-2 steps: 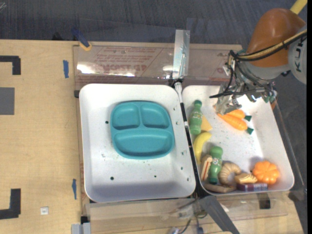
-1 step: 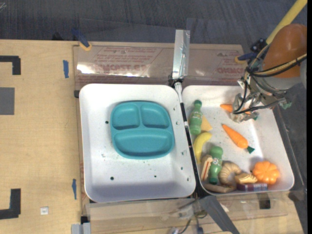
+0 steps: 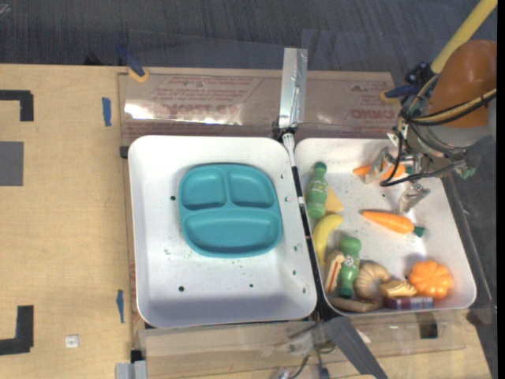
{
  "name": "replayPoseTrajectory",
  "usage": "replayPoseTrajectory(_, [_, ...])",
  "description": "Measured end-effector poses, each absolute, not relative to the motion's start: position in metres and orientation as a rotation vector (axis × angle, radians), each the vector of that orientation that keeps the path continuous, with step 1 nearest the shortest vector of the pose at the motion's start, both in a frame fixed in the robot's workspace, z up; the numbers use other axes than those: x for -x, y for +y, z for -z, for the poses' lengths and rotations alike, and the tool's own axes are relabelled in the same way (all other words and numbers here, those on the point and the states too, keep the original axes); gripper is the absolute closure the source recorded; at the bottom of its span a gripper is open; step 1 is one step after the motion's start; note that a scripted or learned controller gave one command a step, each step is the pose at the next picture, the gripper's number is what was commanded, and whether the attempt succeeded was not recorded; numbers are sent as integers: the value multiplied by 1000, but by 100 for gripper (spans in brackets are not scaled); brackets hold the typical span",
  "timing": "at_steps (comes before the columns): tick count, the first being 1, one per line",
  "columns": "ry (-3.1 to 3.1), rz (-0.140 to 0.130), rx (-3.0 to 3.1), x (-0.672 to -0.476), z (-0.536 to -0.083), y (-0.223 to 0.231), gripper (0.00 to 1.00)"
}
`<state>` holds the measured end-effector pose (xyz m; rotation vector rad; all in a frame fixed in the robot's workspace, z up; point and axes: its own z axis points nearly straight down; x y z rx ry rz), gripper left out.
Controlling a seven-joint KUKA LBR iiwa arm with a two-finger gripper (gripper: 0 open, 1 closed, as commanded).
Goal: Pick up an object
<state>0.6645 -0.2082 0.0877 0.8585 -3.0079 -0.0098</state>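
**Gripper low over the right bin's far corner, nothing visibly picked yet**

On the left, bare tan worktop (image 3: 63,212). Next, the left bin (image 3: 150,290), carrying just a teal divided plate (image 3: 229,209) laid flat near its middle, well apart from the toys and probably not the easy pick.

Across the shared rim, the right bin (image 3: 461,235), crowded with candidates: a green bottle (image 3: 316,189) and a banana (image 3: 325,231) pushed up against the left wall, a carrot (image 3: 388,222) lying alone mid-bin, a pumpkin (image 3: 430,279) near the front right corner. Loose and scattered, so likely meant to be grabbed one at a time.

Further right and toward the back, the gripper (image 3: 398,176), reaching down from the arm (image 3: 465,77), just beside a small orange piece (image 3: 364,170). Cannot tell from this angle whether spread or clenched, nor whether anything is pinched there. Judged as an attempt under way, with no lift evident.
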Motion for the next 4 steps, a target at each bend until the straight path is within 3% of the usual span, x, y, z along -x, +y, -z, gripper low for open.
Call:
replayPoseTrajectory(1, [-3059, 1, -767, -600, -89, -123, 0])
replayPoseTrajectory(2, [-3056, -5, -777, -511, -90, -138, 0])
replayPoseTrajectory(4, [-3086, -12, -670, -506, -90, -129, 0])
